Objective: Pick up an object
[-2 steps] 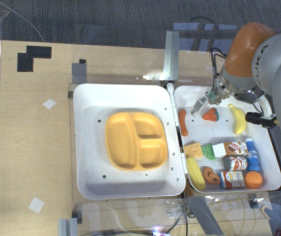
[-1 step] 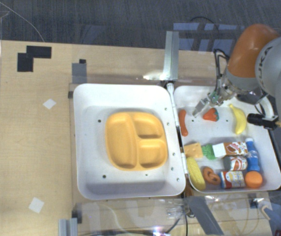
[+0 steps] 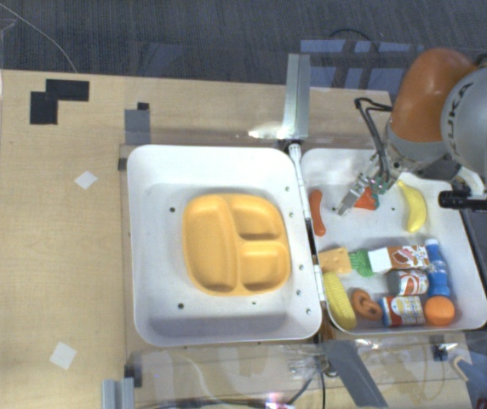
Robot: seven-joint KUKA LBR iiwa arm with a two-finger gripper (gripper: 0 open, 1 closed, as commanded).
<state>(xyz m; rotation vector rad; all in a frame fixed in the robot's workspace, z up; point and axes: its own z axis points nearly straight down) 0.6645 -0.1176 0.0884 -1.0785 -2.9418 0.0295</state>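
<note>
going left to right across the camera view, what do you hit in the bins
yellow divided tray → hot dog → gripper over an orange item → banana → blue bottle

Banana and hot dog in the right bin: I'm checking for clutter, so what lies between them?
In the camera view, the gripper and a small orange piece at its tip lie between the banana and the hot dog.

My desk [image 3: 56, 254] carries a left bin [image 3: 150, 313] holding a yellow divided tray [image 3: 233, 241]; black tape patches [image 3: 56, 99] sit at its far-left corner.
</note>
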